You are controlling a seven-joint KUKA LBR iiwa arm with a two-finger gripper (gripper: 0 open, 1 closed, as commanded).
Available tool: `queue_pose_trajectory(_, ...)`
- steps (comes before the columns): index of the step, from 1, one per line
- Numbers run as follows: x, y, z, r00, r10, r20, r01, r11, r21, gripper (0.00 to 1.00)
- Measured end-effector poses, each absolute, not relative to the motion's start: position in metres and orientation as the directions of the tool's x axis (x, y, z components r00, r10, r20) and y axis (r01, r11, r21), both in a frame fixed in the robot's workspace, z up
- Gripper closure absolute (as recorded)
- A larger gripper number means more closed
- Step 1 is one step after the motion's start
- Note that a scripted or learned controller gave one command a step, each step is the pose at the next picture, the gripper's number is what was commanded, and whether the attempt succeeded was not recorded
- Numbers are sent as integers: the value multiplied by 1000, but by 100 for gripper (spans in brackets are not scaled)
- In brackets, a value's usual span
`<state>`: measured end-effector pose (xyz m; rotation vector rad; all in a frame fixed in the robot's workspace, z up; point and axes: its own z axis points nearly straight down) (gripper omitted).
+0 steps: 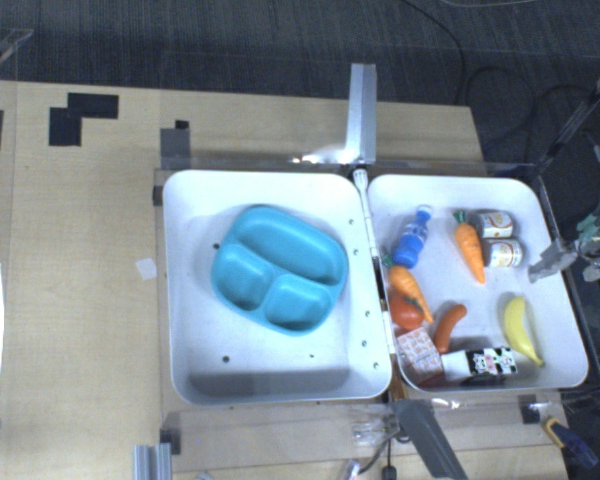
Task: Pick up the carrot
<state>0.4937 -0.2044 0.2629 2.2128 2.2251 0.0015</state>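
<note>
The carrot [469,251] lies in the right bin [570,368], just beside two cans [498,238]. It is judged light, stiff and smooth, best taken across its thicker middle. The gripper [580,253] is seen at the bin's right rim; its opening cannot be told

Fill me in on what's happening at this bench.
Nothing is being handled yet. The left bin holds a blue divided tray. The right bin is crowded: a carrot beside two small cans, a second carrot near the divider, a blue bottle, a banana and a sausage. The claw sits at that bin's right rim, holding nothing visible.
</note>
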Motion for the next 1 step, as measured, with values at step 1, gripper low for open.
queue_pose_trajectory(1, 512, -175, 173, -176, 984, -1, 984, 176, 3, 0)
